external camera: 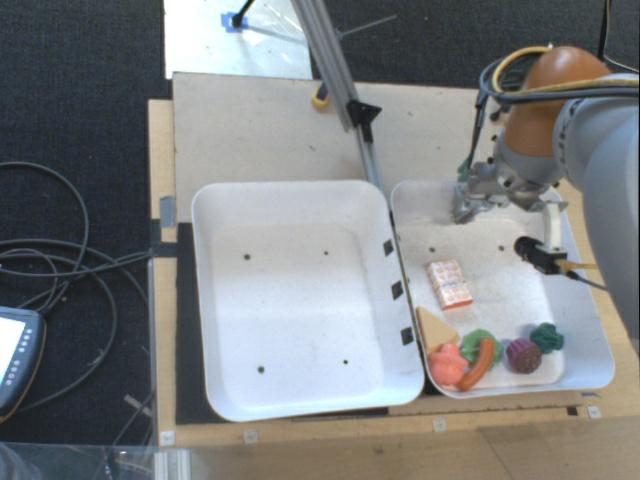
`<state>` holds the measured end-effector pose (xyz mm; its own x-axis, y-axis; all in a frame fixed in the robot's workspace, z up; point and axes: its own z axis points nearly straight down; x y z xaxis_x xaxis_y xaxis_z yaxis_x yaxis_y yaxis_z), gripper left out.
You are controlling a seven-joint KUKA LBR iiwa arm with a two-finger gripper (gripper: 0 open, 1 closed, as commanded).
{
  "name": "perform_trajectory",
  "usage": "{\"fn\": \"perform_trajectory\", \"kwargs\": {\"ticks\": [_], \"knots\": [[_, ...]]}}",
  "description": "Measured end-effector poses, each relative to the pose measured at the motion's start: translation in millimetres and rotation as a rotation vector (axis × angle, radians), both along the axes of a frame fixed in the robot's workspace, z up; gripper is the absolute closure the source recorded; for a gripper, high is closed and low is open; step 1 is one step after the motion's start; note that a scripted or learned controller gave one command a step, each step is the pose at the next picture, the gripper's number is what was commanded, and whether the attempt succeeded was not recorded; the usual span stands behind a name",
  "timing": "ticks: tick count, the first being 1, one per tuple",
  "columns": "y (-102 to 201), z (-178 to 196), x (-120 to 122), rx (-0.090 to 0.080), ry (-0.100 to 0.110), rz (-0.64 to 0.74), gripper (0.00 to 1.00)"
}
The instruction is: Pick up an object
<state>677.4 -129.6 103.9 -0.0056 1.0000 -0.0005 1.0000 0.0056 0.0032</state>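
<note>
- progress: i judge the pick as not yet made; nothing is lifted, and every item lies on the floor of the right bin [590, 368] in the lower right of the frame.
- candidates: a small box [450, 284] sits mid-bin; along the bottom edge lie a yellow wedge [434, 324], a red-orange fruit [448, 365], a green leafy piece [478, 342], an orange carrot-like stick [477, 363], a purple ball [523, 355] and a dark green piece [546, 337].
- left bin [215, 268]: white, centre of the frame.
- arm: i see it enter from the right edge, orange band [560, 70] at upper right, wrist bent down.
- gripper [470, 208]: poised over the top corner of the right bin, well apart from the box and the cluster; i cannot tell whether it is open or closed, and i see no item in it.
- remaining: descend on one item, close, lift.
</note>
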Motion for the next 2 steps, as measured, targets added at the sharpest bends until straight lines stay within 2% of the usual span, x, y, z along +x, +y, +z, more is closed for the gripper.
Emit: {"fn": "perform_trajectory", "kwargs": {"ticks": [2], "knots": [[-19, 107, 6, -0.002, -0.005, -0.004, 1.00]]}}
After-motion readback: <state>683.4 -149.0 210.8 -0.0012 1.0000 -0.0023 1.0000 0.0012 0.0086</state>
